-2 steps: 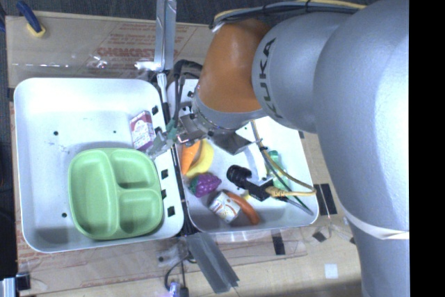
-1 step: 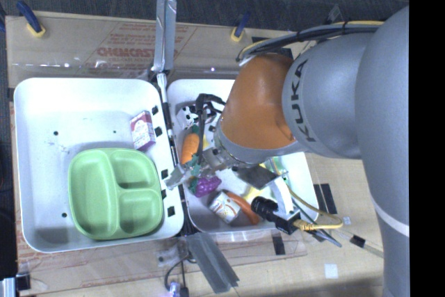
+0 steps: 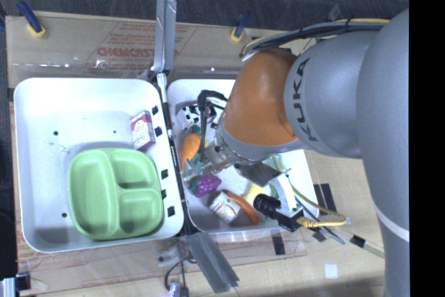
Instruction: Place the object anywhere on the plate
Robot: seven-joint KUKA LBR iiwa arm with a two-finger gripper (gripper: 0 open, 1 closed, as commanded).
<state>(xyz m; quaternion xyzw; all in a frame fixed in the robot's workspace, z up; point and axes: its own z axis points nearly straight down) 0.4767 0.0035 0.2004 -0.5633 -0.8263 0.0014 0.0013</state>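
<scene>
A green divided plate (image 3: 115,193) lies in the left bin (image 3: 42,108), toward its front. A small red and white box (image 3: 142,130) rests just behind the plate near the divider. My gripper (image 3: 206,165) is low in the right bin (image 3: 208,88), at its left side, over a cluster of toys. Right beside it are an orange carrot (image 3: 190,147) and a purple bunch of grapes (image 3: 206,184). The arm's orange band and wrist hide most of that bin's middle.
In the right bin there are also a black and white toy (image 3: 189,116) at the back, a small can (image 3: 225,206) and an orange piece (image 3: 247,209) at the front, and a yellow item (image 3: 256,190). A metal divider bar (image 3: 164,38) stands between the bins.
</scene>
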